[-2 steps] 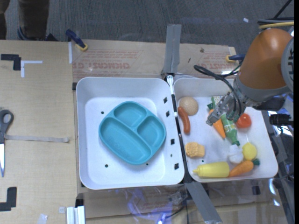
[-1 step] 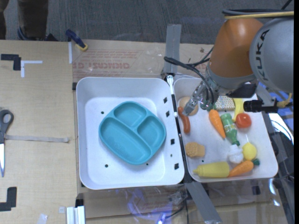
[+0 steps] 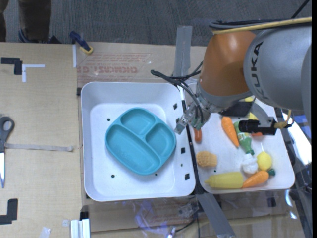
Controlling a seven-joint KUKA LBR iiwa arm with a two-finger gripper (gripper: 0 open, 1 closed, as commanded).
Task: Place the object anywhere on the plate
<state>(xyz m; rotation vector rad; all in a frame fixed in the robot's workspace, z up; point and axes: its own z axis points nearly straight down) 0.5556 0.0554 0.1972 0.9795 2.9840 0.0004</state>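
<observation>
A blue divided plate (image 3: 141, 141) lies in the left white bin (image 3: 94, 133), tilted diagonally. My gripper (image 3: 188, 120) hangs over the wall between the two bins, just right of the plate's upper right rim. A small orange-red toy piece (image 3: 198, 135) sits directly below and right of the gripper, at the left edge of the right bin (image 3: 282, 180); whether the gripper touches it is unclear. The arm's orange band and grey body hide the right bin's back part.
The right bin holds toy foods: a carrot with a green top (image 3: 229, 131), a tan breaded lump (image 3: 206, 158), a long yellow piece (image 3: 225, 181), a second carrot (image 3: 256, 178), a lemon (image 3: 265, 160) and a white piece (image 3: 249, 165). Scissors (image 3: 4, 133) lie far left.
</observation>
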